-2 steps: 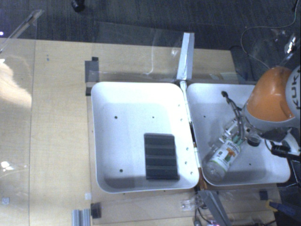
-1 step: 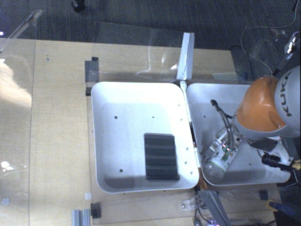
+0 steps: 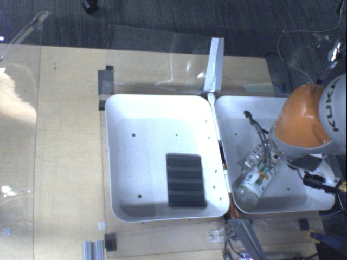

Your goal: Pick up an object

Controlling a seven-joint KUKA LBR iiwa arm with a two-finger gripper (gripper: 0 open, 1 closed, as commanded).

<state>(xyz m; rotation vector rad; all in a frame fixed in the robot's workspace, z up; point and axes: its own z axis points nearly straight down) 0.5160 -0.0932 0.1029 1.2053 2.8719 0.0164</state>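
The worktop (image 3: 59,161) is pale wood and fills most of the camera view, with dark carpet (image 3: 162,7) along the 12 o'clock edge. A clear sheet (image 3: 21,64) with bright glare covers its 9 o'clock side.

Two white bins sit on it side by side, touching along their inner rims. The left bin (image 3: 135,118) is the larger in view and takes up the centre. The right bin (image 3: 233,118) lies at 3 o'clock and is partly hidden by the arm.

The arm (image 3: 325,112) comes in at 3 o'clock. Its orange band (image 3: 301,118) hangs over the right bin, and the grey casing beside it carries the letters "KU", cut off at the picture edge.

A black ribbed block (image 3: 186,180) lies flat in the left bin, toward that bin's 5 o'clock corner, near the front wall and apart from the side walls. No writing can be read on it.

The end effector (image 3: 255,180) points toward 7 o'clock from the band, low in the right bin near its 7 o'clock corner. It looks silvery with green and grey parts and thin black cables (image 3: 255,126) trailing toward 12 o'clock. I cannot tell how far it is open, nor whether it has anything in it.

A metal bar (image 3: 214,64) stands at 12 o'clock above the seam between the bins. Small dark brackets (image 3: 107,80) sit at the left bin's 10 o'clock corner.
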